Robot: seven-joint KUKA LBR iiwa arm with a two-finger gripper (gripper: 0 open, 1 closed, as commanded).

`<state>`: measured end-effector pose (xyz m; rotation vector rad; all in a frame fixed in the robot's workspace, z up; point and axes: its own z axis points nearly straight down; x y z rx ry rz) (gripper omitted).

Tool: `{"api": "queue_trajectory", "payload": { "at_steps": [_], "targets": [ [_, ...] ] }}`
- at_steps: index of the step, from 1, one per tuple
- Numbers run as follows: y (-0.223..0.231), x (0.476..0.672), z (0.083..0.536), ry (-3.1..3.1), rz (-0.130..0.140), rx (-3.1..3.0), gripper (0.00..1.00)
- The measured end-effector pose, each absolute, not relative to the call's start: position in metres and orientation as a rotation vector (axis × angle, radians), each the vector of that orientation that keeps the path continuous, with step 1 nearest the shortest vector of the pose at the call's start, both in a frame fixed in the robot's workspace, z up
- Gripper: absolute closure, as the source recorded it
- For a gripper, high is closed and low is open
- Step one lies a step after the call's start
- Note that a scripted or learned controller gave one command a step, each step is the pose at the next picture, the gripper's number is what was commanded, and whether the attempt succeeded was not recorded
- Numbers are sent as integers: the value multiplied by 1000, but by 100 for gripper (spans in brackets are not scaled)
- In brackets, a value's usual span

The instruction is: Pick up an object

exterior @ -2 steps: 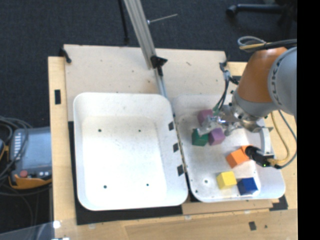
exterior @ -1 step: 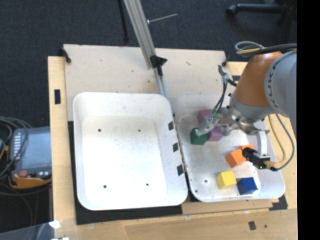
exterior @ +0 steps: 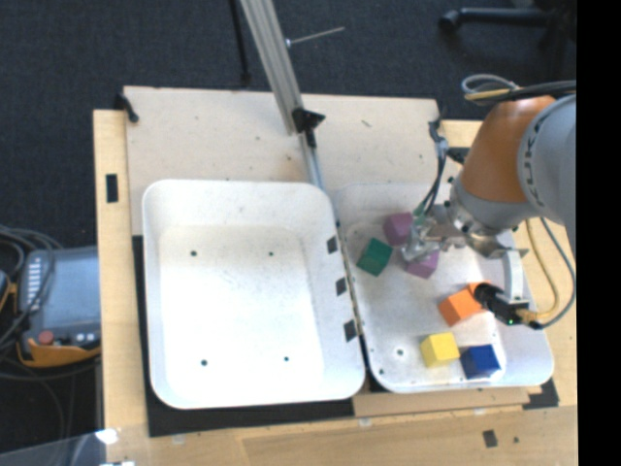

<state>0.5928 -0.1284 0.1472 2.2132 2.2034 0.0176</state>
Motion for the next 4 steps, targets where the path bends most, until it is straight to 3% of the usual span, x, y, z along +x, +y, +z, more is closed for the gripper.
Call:
{"api": "queue_trajectory", "payload": {
  "at_steps": [2, 4],
  "targets": [
    [-130, 596, 245, 2221, 6, 2213, 100],
    [-37, 565, 232, 2228, 0, 2215, 100]
  ]
}}
